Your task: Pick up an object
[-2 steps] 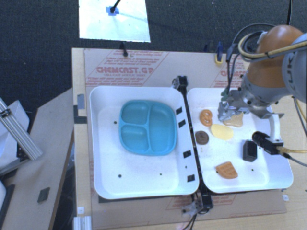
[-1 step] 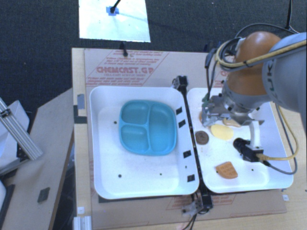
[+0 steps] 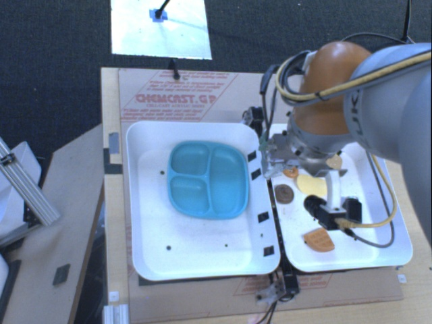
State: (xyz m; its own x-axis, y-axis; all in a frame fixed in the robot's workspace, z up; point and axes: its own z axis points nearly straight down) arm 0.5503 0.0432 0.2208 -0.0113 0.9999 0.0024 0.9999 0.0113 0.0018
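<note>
My gripper hangs low over the left edge of the right bin, close to the wall between the two bins. Just below it lies a brown round cookie. A small orange piece sits right beside the gripper, and a pale yellow flat piece lies to its right. An orange wedge rests near the bin's front. A tan bit peeks out from under the wrist. The arm hides the back of this bin.
The left bin holds a blue divided plate at its middle. A reflective sheet lies beyond the bench. A metal frame stands at the left edge.
</note>
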